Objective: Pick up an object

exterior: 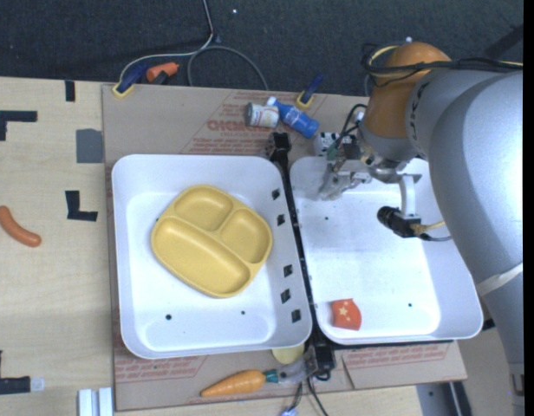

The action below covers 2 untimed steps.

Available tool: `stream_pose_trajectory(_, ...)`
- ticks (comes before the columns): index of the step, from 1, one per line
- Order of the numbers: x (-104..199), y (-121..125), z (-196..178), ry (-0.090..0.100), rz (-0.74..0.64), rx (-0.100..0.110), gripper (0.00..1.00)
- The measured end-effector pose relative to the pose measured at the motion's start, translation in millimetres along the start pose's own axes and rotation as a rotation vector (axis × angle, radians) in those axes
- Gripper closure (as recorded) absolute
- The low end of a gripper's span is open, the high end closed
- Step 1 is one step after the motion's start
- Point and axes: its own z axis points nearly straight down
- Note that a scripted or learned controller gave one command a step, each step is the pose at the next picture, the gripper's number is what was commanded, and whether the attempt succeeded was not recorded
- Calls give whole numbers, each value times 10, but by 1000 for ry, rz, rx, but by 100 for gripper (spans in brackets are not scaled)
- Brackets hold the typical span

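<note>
Out on the far left a little sausage (17,226) lay alone on the bench (50,319), well apart from everything. Moving in, the left bin (128,258) held a yellow divided plate (212,239), flat and tilted a touch toward the near corner, three compartments showing and none of them carrying anything I could make out. Below the bins, on the cardboard, a toy carrot (235,384) rested just outside the rims. Up top, a small bottle and blue piece (283,116) lay behind the bins. Across the divider, the right bin (423,319) had one likely target: a small red-orange chunk (346,314) near the front-left corner, just clear of the wall. It looked like a light plastic toy, stiff, probably smooth enough to slip; my read was that a grip across its shorter sides, straight down from above, would suit it, with care because the bin wall sat close on one side. And the gripper (336,178) was at the far-left corner of that same bin, well apart from the chunk, low over the white floor. Its state I could not tell; the tip was a blur of pale metal against white. Nothing appeared in its grasp. The grey arm (475,163) filled the right side.
</note>
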Motion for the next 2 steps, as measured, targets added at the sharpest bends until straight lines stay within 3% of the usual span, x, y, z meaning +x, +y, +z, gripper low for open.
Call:
stream_pose_trajectory(1,-3,-2,5,-1,0,1,0)
stream_pose_trajectory(2,-558,4,120,-1,5,-4,0)
